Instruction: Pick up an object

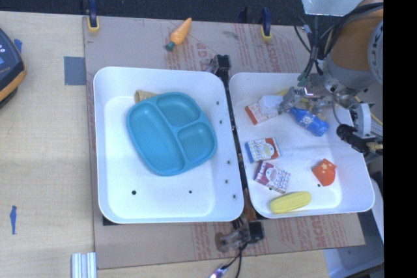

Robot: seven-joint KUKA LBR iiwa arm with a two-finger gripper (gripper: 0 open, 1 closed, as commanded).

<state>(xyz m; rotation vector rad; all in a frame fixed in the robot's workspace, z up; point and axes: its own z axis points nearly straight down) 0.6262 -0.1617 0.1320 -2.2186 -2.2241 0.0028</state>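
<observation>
Gripper [296, 99] is seen low in the right bin [355, 205], between a white packet [268, 103] and blue bottle [309, 120]; grip state cannot be told; one target should be centred before closing, neighbours avoided.

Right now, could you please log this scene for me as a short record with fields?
left bin: blue divided plate
right bin: blue bottle, yellow corn, red item, three small packets
outside bins: toy carrot on the cardboard behind the left bin
arm: enters from the right
claw: over the right bin's far side, beside the blue bottle
object lifted: none visible
</observation>
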